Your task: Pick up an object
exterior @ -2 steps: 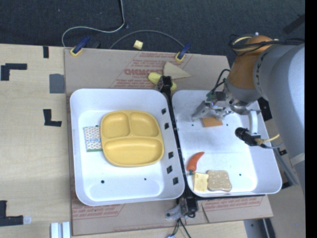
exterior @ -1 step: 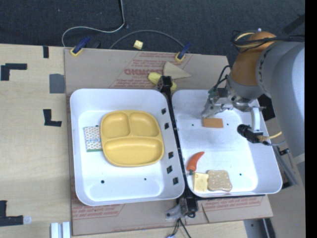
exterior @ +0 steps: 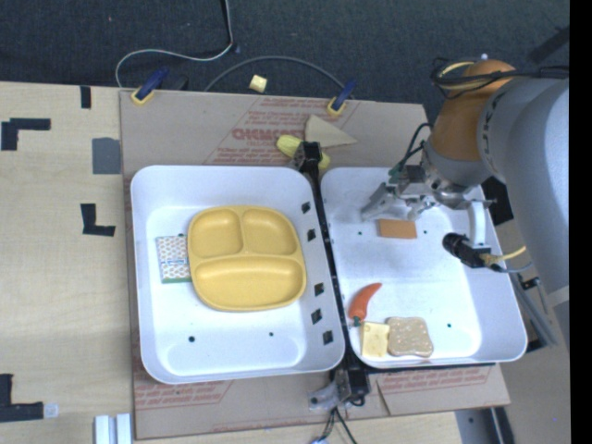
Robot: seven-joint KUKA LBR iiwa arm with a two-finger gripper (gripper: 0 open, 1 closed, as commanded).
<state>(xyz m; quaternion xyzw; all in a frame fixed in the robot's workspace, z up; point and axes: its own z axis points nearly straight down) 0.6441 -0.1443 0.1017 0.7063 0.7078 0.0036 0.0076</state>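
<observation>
- The grey two-finger gripper (exterior: 400, 202) hung over the right white bin (exterior: 481, 336), fingers spread apart, gripping nothing
- A flat brown rectangular block (exterior: 398, 230) lay just below its fingertips, apart from them
- A red-orange chilli-shaped toy (exterior: 363, 300) lay farther below

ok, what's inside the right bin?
Right bin holds a brown block under the hand, a red pepper, a yellow slice and a bread slice. The arm covers the far right corner.
</observation>
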